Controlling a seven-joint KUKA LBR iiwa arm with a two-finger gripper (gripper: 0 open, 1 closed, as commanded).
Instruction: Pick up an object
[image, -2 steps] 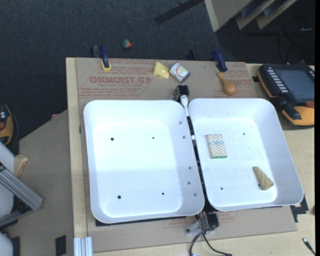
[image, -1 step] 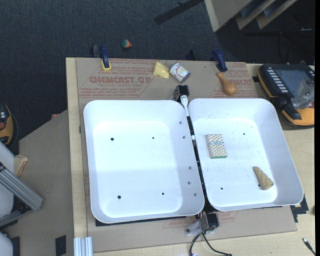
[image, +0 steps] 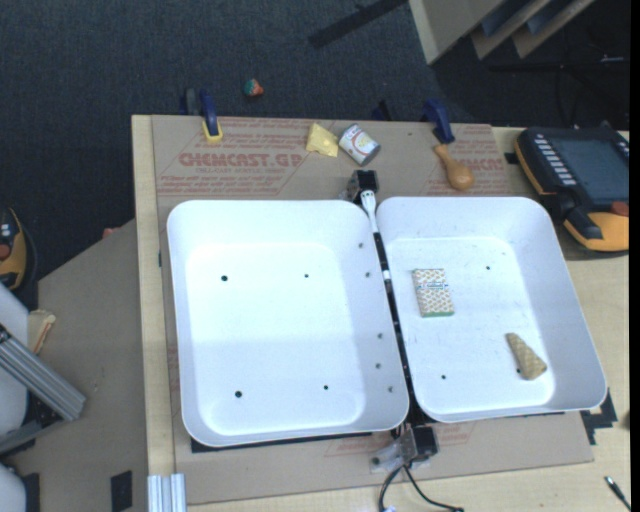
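Robotics laboratory test station. Two shallow white bins (image: 190, 300) sit side by side on a cardboard sheet (image: 250, 158) clamped to the desk (image: 600, 280); a handheld control pendant (image: 585, 170) lies at the right, cables (image: 410, 480) trail in front, and dark carpet (image: 100, 60) surrounds the station.

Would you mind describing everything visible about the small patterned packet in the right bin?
The small patterned packet is a flat rectangle, white with a fine greenish dotted print and a paler strip at its top edge. It looks like paper or foil. It lies flat on the floor of the right bin, left of centre, long side running away from the camera. It touches nothing else; the cone-shaped piece lies apart.
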